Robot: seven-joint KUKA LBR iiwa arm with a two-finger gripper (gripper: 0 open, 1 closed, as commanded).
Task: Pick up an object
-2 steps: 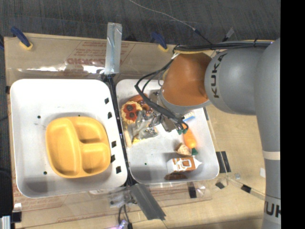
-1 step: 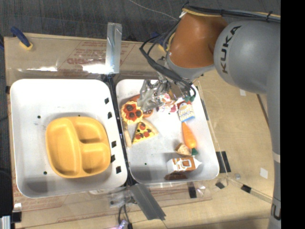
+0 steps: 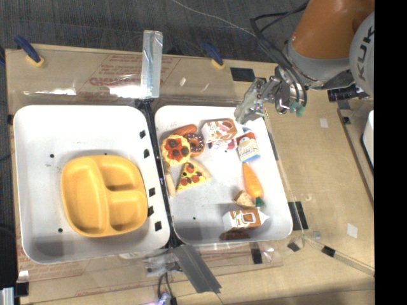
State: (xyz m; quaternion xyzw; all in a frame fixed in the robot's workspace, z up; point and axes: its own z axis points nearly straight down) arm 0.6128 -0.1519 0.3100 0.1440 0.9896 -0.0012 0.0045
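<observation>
The right bin (image 3: 210, 224) holds several toy foods: a round pizza (image 3: 175, 149), a pizza slice (image 3: 191, 176), a hot dog (image 3: 184, 131), a chocolate donut (image 3: 196, 144), a pink-and-white carton (image 3: 220, 133), a small milk carton (image 3: 248, 148), an orange carrot (image 3: 252, 182), a brown-and-white carton (image 3: 244, 219) and a small pastry (image 3: 244, 199). My gripper (image 3: 249, 112) hangs over the bin's far right corner, just beyond the pink-and-white carton, with its fingers apart and nothing between them.
The left bin (image 3: 38, 132) holds a yellow divided tray (image 3: 102, 196). A metal clamp post (image 3: 151, 59) stands at the back between the bins. Bare bench surface (image 3: 331, 183) lies to the right of the bins.
</observation>
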